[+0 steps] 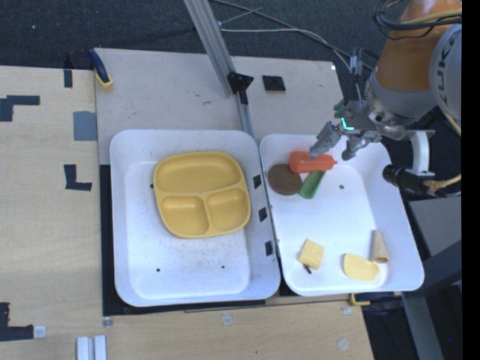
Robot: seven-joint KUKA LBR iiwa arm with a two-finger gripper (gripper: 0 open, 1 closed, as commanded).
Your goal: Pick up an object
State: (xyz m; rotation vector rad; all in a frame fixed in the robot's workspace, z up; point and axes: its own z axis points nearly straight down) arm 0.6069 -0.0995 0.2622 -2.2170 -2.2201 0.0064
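hand (339, 145) over the far end of the right bin (394, 223), fingers apart, nothing between them. hovering just right of and above the orange carrot-like piece (311, 162), which lies flat, crossing a green piece (310, 185) and touching a brown disc (284, 179). three items clustered tight at the far-left corner of the bin; likely awkward for a clean two-finger grip, since closing on one may nudge the others. judged step: approach, descent not yet done. open fingers suit a straddle across the carrot's short axis.

near end of right bin: yellow wedge (311, 253), yellow slice (361, 268), tan cone (379, 246), well apart from each other, easier targets. left bin (135, 201) carrying a yellow divided tray (201, 193), centred. bench (165, 88) bare beyond the bins apart from tape marks.
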